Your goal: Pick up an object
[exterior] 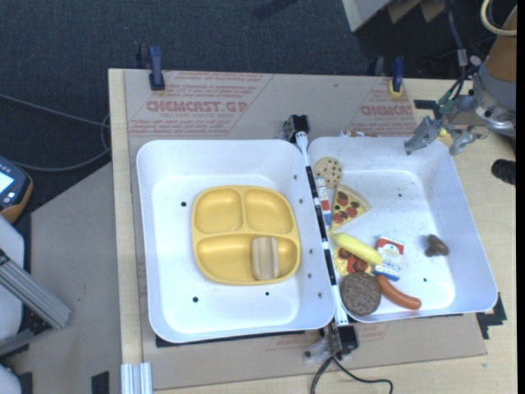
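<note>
The gripper (444,135) is hanging over the right bin's (426,183) far rim with its fingers spread apart, gripping nothing. Below it, the toy food is lying well apart from it: a banana (356,247), a pizza slice (348,206) and a sausage (399,295). A yellow tray (244,234) is sitting in the left bin (164,220).

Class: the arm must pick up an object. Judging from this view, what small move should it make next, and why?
Probably swing the gripper inward and down over the right bin. It sits at the bin's far corner, above the rim, while the brown lump lies alone and apart from the crowded food, the easiest target.
</note>
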